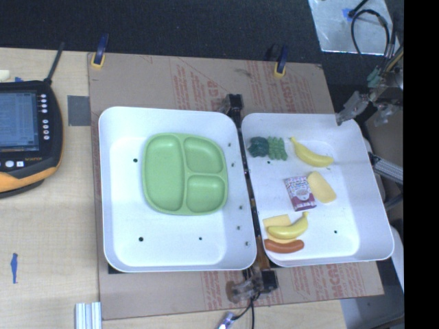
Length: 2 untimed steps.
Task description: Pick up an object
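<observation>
- Camera view puts our gripper (357, 105) at the far right corner of the right bin (357, 249), beyond its rim and above the bench.
- We cannot tell how far its fingers stand apart, and we see nothing between them.
- Our candidates lie in that bin: a banana (312, 154) at the far end, a green cluster (267, 148) beside it, a small packet (300, 192) touching a yellow block (322, 187), and a hot dog (285, 235) at the near end.
- We judge the banana best: nearest, apart from its neighbours.
- We should close across its narrow width, not along its curve.
- The left bin (120, 245) holds a green divided plate (185, 174).
</observation>
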Each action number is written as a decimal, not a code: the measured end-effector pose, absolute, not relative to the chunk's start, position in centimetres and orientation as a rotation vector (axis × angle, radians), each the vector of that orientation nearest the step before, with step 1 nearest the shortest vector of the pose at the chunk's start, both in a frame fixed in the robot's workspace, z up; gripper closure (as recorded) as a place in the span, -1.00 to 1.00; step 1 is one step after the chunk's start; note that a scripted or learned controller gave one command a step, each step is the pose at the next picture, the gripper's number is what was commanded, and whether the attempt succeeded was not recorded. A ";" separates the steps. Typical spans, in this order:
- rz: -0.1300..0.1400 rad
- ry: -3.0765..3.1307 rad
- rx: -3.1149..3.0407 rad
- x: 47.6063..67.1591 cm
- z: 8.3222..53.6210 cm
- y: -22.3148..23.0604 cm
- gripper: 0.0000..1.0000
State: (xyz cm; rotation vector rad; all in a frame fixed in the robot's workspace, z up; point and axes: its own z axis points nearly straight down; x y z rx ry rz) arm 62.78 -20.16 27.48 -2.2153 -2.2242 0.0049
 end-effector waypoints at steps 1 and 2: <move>0.007 -2.225 -2.212 59.6 14.3 -11.4 -1.00; 0.007 -2.224 -2.213 54.7 9.1 -12.3 -1.00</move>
